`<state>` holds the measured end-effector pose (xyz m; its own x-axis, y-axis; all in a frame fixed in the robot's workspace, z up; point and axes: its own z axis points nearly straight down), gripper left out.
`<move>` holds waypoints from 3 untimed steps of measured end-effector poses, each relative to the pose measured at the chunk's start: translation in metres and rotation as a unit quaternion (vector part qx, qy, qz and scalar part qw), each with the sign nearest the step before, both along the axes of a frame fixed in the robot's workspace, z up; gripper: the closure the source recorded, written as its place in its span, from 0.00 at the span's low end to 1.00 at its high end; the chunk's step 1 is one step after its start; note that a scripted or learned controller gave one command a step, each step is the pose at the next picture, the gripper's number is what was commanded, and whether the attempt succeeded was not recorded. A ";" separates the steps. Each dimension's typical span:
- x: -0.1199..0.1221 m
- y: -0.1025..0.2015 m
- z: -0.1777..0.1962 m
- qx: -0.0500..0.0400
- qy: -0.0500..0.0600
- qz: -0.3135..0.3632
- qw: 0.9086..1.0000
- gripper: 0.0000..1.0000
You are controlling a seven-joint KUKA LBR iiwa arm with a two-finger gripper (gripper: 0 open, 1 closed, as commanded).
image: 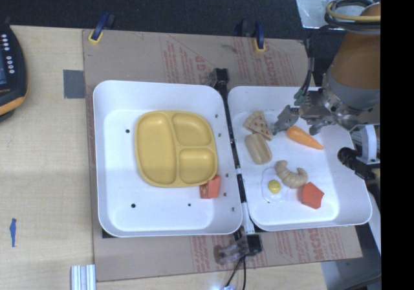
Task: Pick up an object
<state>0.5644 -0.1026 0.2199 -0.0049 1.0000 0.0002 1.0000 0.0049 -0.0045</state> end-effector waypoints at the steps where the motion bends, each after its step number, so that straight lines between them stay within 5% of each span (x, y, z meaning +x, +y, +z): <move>1: 0.044 -0.061 -0.082 -0.002 -0.001 -0.001 1.000 0.00; 2: 0.057 -0.078 -0.128 -0.001 0.000 0.000 1.000 0.00; 3: 0.057 -0.078 -0.115 -0.001 -0.001 -0.001 1.000 1.00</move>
<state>0.6210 -0.1807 0.1047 -0.0037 1.0000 -0.0027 1.0000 0.0037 -0.0026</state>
